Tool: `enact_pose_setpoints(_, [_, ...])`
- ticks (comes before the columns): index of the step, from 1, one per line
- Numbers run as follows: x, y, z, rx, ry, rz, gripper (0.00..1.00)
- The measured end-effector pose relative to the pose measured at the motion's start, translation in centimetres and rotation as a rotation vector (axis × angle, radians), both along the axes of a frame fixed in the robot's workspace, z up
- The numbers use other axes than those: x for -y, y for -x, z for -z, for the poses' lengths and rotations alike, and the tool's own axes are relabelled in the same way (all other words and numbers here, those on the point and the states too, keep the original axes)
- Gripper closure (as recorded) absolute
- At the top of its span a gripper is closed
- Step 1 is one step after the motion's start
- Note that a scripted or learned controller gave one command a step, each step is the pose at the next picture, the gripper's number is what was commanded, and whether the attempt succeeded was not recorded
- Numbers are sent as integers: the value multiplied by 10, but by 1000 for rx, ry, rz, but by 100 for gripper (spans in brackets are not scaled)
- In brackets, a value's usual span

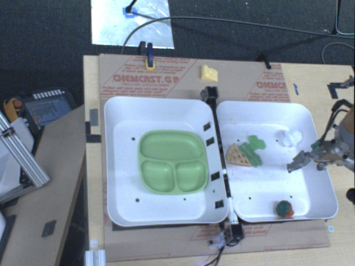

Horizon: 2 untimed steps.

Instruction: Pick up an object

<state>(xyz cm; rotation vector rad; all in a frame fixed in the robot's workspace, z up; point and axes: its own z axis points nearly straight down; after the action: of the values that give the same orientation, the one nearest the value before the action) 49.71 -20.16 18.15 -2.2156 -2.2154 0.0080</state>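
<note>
Green and tan in the right bin [310,121]: a leafy green toy [254,148] lying over a tan waffle wedge [237,155], left of centre. Crumpled white piece [289,138] up near the far wall, small round green-and-red ball [284,208] by the near rim. Gripper [295,165] low over the bin's right side, nothing between its fingers; open or shut, cannot tell. Green toy probably light, stiffish plastic, best pinched across its narrow stalk. Ball likely to roll away. Green divided tray [169,160] in the left bin [119,148].
</note>
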Motion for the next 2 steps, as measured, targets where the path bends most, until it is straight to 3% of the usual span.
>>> enact_pose_setpoints(1, [0, -3, -5, 10, 3, -4, 0])
enact_pose_setpoints(2, [-7, -1, 56, 6, 1, -2, 0])
